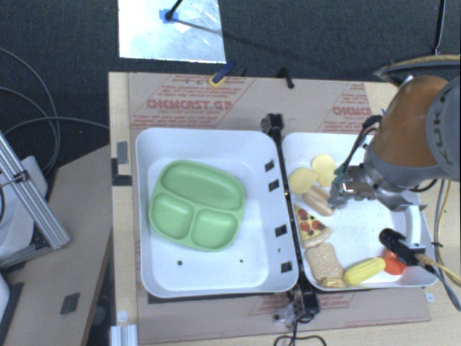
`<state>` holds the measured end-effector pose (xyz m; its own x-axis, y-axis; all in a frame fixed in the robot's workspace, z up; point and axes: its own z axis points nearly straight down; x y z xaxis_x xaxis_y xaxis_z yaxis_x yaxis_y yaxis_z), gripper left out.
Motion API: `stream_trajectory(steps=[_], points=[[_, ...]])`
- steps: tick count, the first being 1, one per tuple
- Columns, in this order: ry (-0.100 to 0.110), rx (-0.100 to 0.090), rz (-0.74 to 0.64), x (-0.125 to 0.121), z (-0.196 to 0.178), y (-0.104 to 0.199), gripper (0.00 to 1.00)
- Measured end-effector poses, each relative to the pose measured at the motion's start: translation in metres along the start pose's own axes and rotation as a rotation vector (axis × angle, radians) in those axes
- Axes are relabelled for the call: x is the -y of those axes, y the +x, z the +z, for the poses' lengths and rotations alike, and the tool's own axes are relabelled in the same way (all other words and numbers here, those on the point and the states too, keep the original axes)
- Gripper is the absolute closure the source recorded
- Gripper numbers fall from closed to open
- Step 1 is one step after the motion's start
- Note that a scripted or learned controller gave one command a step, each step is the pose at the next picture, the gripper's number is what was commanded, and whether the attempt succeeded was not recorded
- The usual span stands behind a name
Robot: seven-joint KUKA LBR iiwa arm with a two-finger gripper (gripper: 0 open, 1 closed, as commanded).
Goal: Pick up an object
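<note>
Right-hand shallow white bin, lower right of the frame: play food crowded along its left and bottom edges. Two pale yellow rounded pieces at upper left, a tan sausage-shaped piece just below them, a pizza-slice toy with red spots lower down, a beige cracker-like block, a yellow corn cob and an orange-red piece along the bottom.

Grey arm with orange band reaching in from the right, tool low over the bin, just beside the sausage-shaped piece. Cannot tell how far open the tool is, nor whether anything sits in it; dark hardware and cabling blur together there.

Left-hand white bin: a green three-compartment plastic tray, well apart from the tool.

Likely risks: a close on the sausage's rounded side, squeezing it out sideways; a nudge into the neighbouring yellow pieces, touching or nearly so; a two-item pinch, then a drop on lifting; a scrape on the bin floor.
</note>
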<state>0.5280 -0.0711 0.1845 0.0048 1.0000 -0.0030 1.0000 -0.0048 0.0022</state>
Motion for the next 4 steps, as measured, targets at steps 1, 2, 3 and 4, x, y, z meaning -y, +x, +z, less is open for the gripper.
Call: stream_trajectory(steps=[1, 2, 3, 4], points=[[0.004, -0.007, -0.015, 0.043, 0.0, 0.076, 1.0], [-0.002, -0.007, -0.018, 0.042, -0.033, 0.158, 1.0], [-0.018, -0.009, -0.013, -0.011, -0.191, 0.2, 1.0], [-0.004, -0.003, -0.014, -0.009, -0.195, 0.198, 1.0]])
